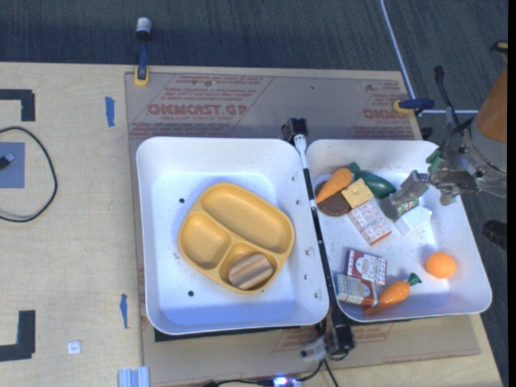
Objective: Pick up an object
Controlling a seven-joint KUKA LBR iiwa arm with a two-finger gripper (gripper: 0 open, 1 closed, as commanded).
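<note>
Gripper [409,190] low over right bin [472,252], upper middle; whether clenched or released cannot tell. Beneath and beside it: green item [376,185], yellow block [357,193], carrot [333,184], printed card [370,221]. Orange ball [440,265] near right wall. Left bin [157,216] holds yellow divided tray [234,234].

The arm comes in from the right edge, orange band up near the top right, with the grey wrist angling down and left. The gripper [405,196] hangs low, pointing left and slightly down. Can't really make out how the tips are set from this angle, it's just a grey blur at the end.
</note>
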